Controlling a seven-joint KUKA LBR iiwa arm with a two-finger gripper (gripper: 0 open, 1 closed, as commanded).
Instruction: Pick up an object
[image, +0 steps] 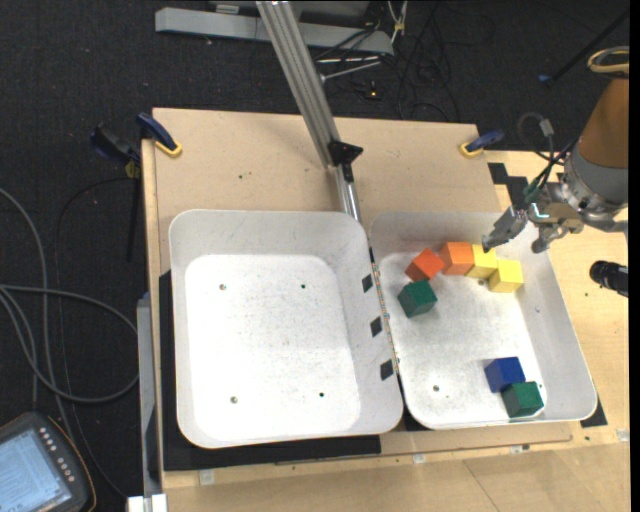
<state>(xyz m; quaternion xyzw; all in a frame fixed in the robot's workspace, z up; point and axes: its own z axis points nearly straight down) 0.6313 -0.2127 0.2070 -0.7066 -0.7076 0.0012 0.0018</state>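
Holding coloured blocks — orange (444, 261), yellow (497, 271), green (417, 298), blue (504, 373) — the right bin (560, 330). Beside it, left bin (270, 330). Gripper (522, 233) spread open, grasping nothing.

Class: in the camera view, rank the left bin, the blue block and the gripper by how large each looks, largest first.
1. left bin, by far the largest.
2. gripper, with its fingers spread open.
3. blue block, smallest, though it lies nearer the camera, so the gap is unsure.

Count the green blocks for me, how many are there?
2. One green block sits near the right bin's middle-left, below the orange ones; the other is at its bottom right corner, touching the blue block.
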